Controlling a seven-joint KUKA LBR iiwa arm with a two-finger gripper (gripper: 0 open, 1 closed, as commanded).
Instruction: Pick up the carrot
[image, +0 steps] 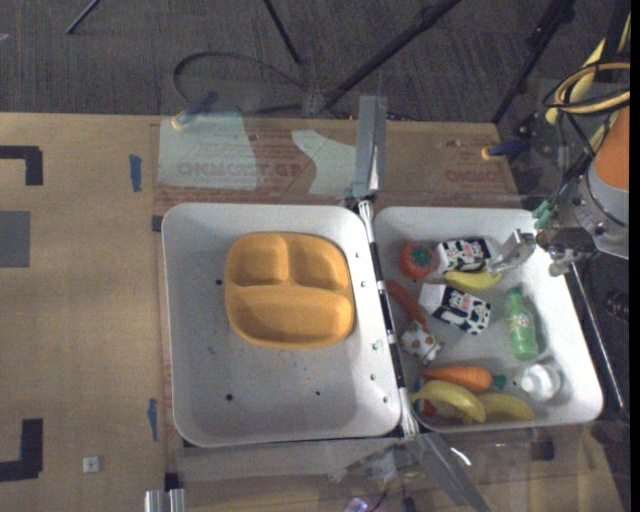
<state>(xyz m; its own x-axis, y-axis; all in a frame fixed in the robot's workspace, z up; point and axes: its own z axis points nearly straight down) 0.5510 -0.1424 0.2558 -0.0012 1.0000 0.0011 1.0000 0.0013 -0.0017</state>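
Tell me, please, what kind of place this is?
Probably a robotics lab set up for pick-and-place trials. Two shallow white bins sit on a taped cardboard-covered bench, one holding plastic toy food such as an orange carrot. Black stand legs cross the grey carpet behind.

Robotics lab, tripod legs (400, 40), cables (590, 85), taped cardboard bench (80, 330)

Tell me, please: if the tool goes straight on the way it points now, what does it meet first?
The tool points left, so probably the banana beside the cow-patterned box; depth is unclear. The carrot lies off that line.
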